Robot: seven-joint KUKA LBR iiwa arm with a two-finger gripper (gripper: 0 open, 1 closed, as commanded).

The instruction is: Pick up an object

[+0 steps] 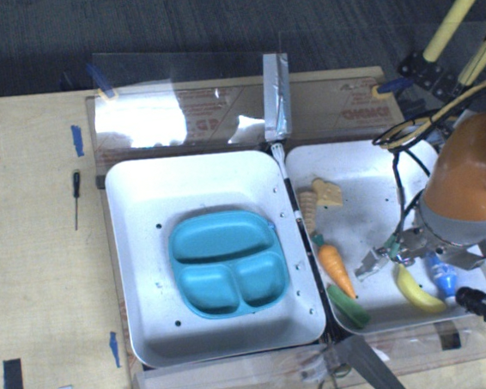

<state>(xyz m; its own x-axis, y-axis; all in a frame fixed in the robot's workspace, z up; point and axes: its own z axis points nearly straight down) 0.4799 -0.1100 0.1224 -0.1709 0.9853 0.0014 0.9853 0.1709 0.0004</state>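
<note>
A single fixed camera looks down at a slant from above the pale wooden bench [36, 280], taking in both shallow white bins [131, 201] with dark carpet at the far edge.

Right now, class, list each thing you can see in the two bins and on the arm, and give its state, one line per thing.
Blue divided tray: lying flat in the left bin, right way up.
Carrot: lying flat in the right bin.
Banana: lying flat beside the pincer.
Tan toy: resting near the divider.
Pincer: low over the right bin, holding nothing visible.
</note>
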